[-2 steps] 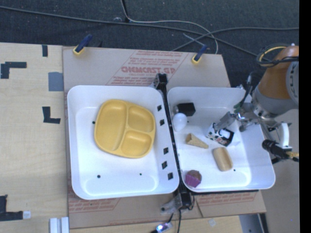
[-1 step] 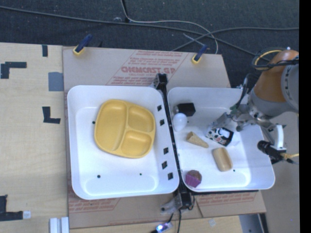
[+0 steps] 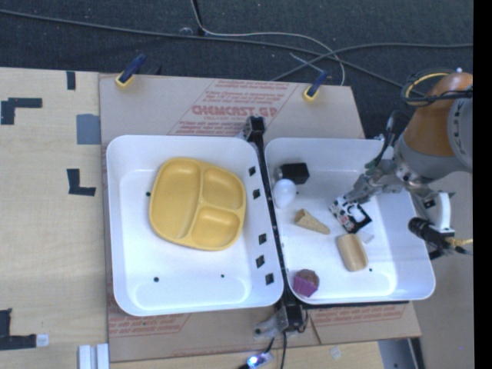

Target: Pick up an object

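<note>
My gripper [image 3: 350, 214] hangs low in the middle of the right bin [image 3: 416, 286], reaching in from the right. A tan bread-like piece [image 3: 352, 252] lies just below it in the view, and a tan wedge [image 3: 311, 221] lies to its left. Further left, near the divider, a white ball [image 3: 285, 192] rests beside a black block [image 3: 294, 172]. A purple object [image 3: 306, 282] sits at the bin's near left corner. Nothing shows clearly inside the gripper.
The left bin [image 3: 127, 283] holds a yellow divided plate [image 3: 197, 204]. The grey arm with its orange band [image 3: 430, 125] crosses the right bin's right rim. Cables run over the dark floor behind the bench. Two clamps [image 3: 131, 69] hold the cardboard at the back.
</note>
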Motion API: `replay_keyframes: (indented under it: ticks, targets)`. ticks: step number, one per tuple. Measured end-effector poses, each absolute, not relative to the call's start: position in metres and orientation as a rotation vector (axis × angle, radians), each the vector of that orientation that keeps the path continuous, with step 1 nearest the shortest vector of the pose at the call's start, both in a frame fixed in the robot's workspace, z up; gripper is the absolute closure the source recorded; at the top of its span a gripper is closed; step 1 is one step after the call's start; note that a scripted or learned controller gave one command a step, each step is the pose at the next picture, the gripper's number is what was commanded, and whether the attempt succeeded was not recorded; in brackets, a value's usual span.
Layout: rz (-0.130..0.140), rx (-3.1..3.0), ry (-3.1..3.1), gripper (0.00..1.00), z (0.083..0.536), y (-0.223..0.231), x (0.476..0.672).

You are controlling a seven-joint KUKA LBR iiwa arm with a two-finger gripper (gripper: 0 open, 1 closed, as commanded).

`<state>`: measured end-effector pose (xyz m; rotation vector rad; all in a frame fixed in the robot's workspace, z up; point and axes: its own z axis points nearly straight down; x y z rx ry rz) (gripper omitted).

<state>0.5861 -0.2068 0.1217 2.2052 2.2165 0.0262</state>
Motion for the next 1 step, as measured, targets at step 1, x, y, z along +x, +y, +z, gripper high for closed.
replay_keyframes:
  ticks: [1]
  targets:
    - [0.003, 2.216, 2.221, 1.00, 0.1855, -0.2066, 0.5875]
